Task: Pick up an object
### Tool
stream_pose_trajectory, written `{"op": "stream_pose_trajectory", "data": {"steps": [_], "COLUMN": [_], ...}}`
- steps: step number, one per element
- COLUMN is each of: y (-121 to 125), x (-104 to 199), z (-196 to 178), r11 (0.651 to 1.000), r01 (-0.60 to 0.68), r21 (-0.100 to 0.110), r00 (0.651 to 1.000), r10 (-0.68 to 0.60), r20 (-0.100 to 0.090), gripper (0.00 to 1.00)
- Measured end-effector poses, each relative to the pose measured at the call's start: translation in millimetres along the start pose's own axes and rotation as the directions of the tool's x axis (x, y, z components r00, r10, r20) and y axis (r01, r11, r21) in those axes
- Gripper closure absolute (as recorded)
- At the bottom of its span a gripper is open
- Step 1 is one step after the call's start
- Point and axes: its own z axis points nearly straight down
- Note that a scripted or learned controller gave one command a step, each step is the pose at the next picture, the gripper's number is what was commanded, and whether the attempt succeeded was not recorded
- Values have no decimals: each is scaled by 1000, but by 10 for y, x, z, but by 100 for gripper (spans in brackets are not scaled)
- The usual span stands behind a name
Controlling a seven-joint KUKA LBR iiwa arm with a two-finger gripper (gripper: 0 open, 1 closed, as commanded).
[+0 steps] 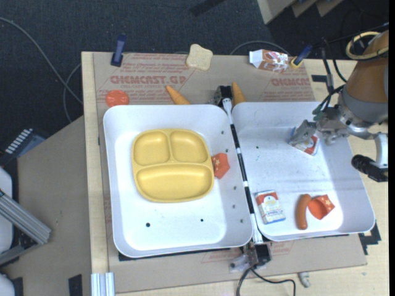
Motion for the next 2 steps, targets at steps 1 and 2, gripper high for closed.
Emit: {"op": "stream_pose_trajectory", "data": {"steps": [1,2], "y": [261,445], "x": [-310,-367], "z": [597,602], "r11": [1000,1000], "r01": [2,6], "r21": [3,26], "r00": [1000,1000], "r10": [-2,-5], "r20": [-5,-18], "gripper": [0,0]}}
